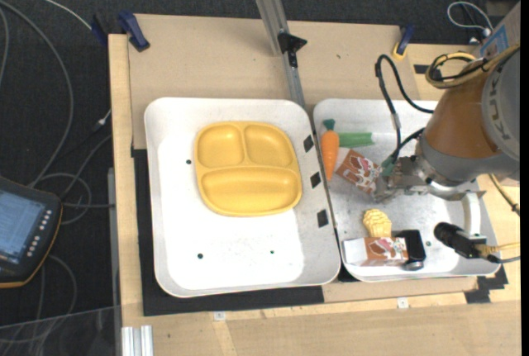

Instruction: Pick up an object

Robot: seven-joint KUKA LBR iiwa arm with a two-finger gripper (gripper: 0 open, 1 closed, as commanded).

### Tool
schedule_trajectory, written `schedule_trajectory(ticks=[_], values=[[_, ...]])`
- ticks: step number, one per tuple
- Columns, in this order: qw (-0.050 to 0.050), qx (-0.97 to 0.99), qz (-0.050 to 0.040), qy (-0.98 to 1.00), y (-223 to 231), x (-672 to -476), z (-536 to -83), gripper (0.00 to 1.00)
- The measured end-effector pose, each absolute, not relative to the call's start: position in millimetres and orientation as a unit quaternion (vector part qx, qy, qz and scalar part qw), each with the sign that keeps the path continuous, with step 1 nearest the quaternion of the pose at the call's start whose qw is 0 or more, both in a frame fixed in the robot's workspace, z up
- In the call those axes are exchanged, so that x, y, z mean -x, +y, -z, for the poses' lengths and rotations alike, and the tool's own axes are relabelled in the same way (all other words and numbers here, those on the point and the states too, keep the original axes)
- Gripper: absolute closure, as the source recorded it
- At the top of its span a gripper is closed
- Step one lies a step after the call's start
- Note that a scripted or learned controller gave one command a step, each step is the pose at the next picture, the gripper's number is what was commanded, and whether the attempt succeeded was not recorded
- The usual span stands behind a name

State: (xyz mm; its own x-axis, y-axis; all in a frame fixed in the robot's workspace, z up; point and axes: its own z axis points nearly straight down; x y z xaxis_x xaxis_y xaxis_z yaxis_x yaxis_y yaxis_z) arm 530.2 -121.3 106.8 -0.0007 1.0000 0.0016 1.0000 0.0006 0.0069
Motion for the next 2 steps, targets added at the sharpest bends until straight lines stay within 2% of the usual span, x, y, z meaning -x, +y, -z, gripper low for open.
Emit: schedule_trajectory(ticks=[1, 2], values=[[0.002, -0.706, -0.0016, 0.708, -121, -535.9, -151, 1.00], [0.004, -0.706, -0.0026, 0.708, -123, -537.8, -216, 1.00]])
